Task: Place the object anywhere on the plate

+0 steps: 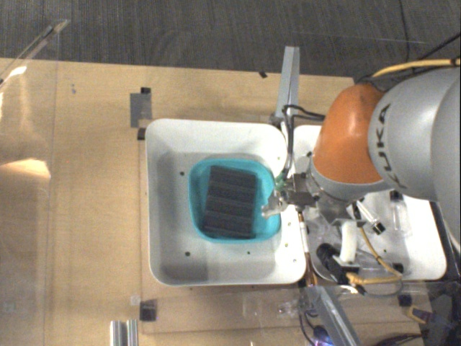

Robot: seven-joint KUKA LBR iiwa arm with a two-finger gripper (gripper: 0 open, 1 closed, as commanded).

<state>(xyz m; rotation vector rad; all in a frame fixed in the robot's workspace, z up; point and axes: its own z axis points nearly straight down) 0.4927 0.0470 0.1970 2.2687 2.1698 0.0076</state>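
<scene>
Where the arm (403, 135) comes in from three o'clock, I see its orange band hanging over the seam between the two bins, with the wrist tipped down toward the left bin (166, 215). At the tip, the jaws sit at the plate's three o'clock edge, just inside the left bin's right wall; they are small and partly hidden under the wrist, so I cannot tell whether they are released or clenched. Nothing I can make out lies between them.

On my view the left bin holds a teal plate (198, 193) with rounded corners, resting a little toward three o'clock of the bin's middle. A dark ribbed block (229, 201) lies flat on the plate, covering most of its centre, its long side running from twelve to six o'clock and tilted slightly. The right bin (425, 258) is largely covered by the arm. Both bins sit on the wooden counter (72, 193).
</scene>
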